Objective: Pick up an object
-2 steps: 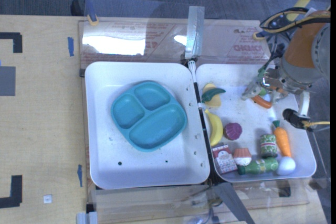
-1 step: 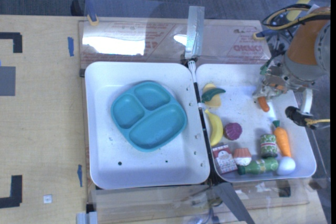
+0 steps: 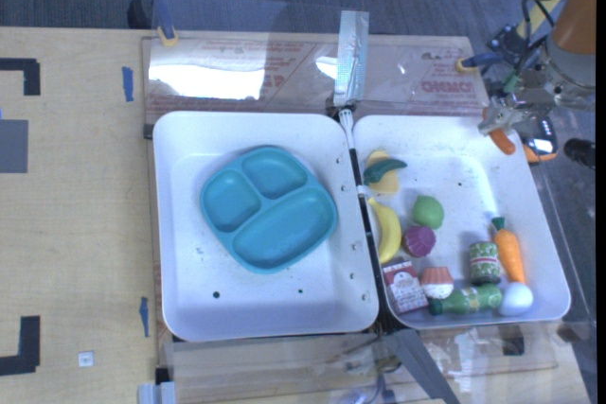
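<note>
In the camera view, the gripper (image 3: 516, 123) hovered over the far right corner of the right bin (image 3: 464, 167); whether it was apart or together could not be told. Well nearer than it, along that bin's near side, lay a carrot (image 3: 510, 254), a green ball (image 3: 428, 210) and a banana (image 3: 387, 232). Left of that bin, a blue divided plate (image 3: 269, 207) sat in the left bin (image 3: 185, 232).
</note>
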`<state>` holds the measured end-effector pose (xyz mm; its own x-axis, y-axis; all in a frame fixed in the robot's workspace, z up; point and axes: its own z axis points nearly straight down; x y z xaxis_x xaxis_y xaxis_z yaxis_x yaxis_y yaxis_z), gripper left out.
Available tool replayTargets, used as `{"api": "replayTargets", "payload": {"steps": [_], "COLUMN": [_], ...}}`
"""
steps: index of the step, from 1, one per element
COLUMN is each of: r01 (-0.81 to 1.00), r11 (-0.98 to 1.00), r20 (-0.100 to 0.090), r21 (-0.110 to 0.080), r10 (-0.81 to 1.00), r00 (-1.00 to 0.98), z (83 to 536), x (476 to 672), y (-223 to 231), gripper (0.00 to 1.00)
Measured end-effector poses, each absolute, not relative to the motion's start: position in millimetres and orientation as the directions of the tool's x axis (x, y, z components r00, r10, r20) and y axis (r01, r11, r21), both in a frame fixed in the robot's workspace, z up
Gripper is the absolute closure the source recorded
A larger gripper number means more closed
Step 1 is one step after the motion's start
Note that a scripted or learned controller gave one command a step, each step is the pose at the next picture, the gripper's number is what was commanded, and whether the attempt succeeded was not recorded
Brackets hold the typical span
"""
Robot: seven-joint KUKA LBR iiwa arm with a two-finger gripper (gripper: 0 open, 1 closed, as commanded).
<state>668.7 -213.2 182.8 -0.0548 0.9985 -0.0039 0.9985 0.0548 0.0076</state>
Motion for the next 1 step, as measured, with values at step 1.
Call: {"api": "replayTargets", "payload": {"steps": [1], "r01": [1.0], "r11": [0.022], "r20": [0.002], "r21": [0.005], "r10": [1.0], "r00": [-0.022], "z": [212.8], "x": [665.7], "y": [-142.2], "gripper": [1.0]}}
